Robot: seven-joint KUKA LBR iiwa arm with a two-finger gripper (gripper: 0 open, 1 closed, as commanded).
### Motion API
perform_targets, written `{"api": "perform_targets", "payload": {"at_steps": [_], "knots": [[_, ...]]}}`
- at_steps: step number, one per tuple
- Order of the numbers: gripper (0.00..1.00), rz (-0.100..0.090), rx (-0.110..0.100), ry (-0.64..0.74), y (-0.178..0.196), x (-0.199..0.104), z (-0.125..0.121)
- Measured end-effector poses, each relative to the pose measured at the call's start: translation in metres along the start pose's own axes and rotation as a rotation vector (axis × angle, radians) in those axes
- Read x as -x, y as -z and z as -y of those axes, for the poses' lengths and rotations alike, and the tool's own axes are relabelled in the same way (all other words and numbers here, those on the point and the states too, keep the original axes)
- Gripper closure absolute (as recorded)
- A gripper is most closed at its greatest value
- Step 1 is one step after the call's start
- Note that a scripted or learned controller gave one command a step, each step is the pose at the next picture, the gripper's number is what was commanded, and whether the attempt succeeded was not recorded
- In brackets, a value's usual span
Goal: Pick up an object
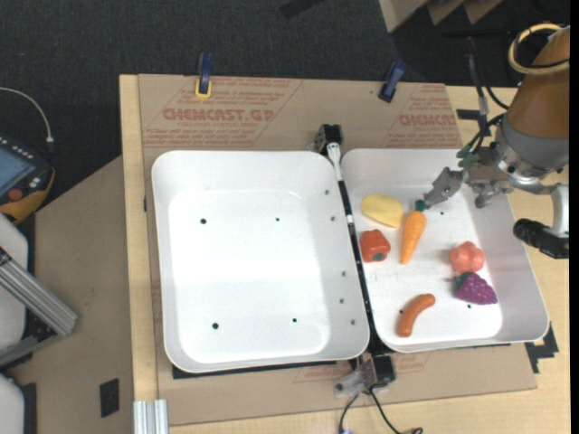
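Observation:
My gripper (462,192) hovers over the back of the right bin (520,283), open, with nothing between its fingers (441,190). An orange carrot (412,234) lies just below and left of it, its green top close to the left finger. A yellow lemon-like piece (382,210) and a red pepper (374,244) sit near the bin's left wall. A red tomato (466,257) and purple grapes (475,288) lie on the right side. A brown sausage (415,315) rests near the front.
The left bin (249,256) stands beside the right one, with a black divider strip (351,233) between them. Both rest on a cardboard sheet (271,107) held by blue clamps (204,75).

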State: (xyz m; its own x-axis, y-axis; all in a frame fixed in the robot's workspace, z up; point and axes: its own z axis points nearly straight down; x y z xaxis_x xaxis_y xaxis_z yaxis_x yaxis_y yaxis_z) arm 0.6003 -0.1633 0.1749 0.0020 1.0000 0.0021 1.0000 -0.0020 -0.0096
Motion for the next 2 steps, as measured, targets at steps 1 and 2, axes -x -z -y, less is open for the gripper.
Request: {"api": "perform_targets", "payload": {"at_steps": [1, 2], "knots": [[0.0, 0.0, 0.004, 0.002, -0.079, 0.003, -0.008], [0.0, -0.002, 0.003, 0.004, -0.092, -0.034, 0.029]]}}
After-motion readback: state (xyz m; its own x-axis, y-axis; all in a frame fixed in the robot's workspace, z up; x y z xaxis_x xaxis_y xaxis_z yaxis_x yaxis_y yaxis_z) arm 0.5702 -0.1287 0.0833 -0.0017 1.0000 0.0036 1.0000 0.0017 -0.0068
